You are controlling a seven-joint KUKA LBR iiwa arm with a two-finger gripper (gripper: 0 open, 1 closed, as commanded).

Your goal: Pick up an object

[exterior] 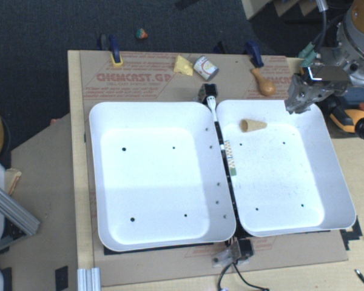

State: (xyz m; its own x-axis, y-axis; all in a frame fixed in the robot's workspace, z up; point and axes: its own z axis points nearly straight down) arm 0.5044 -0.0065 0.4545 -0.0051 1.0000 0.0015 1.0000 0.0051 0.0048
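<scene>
A small tan cone-shaped object (252, 125) lies in the right bin (291, 217) near its far rim. My gripper (295, 105) hangs over the far right corner of that bin, to the right of the cone and apart from it. Nothing shows between its fingers.
The left bin (151, 223) sits beside the right one. On the cardboard beyond the bins lie a yellow wedge (183, 66), a small white block (205, 68) and a brown pear-shaped piece (264, 82). Blue clamps (114, 50) hold the board's far edge.
</scene>
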